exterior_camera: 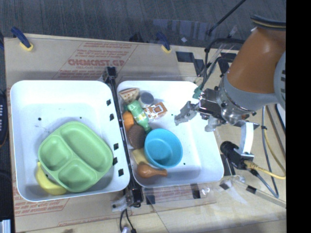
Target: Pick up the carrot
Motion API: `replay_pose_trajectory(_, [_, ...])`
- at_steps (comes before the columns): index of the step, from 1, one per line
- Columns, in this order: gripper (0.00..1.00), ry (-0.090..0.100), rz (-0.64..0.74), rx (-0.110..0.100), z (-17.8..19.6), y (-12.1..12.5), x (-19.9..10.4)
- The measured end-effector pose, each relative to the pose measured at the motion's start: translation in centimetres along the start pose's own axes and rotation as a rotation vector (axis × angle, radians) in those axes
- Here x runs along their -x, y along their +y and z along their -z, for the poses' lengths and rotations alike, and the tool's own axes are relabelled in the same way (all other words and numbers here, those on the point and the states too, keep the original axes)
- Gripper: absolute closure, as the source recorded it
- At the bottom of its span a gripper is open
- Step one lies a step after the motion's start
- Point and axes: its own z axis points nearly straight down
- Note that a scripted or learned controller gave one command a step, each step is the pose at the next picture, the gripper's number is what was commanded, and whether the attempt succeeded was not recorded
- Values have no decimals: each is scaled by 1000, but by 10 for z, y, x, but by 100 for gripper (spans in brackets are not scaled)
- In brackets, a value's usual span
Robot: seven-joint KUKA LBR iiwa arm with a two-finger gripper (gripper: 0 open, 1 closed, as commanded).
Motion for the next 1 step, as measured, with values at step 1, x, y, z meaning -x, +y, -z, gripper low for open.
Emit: replay_pose_trajectory(1, [0, -2, 159, 8, 130, 44, 65])
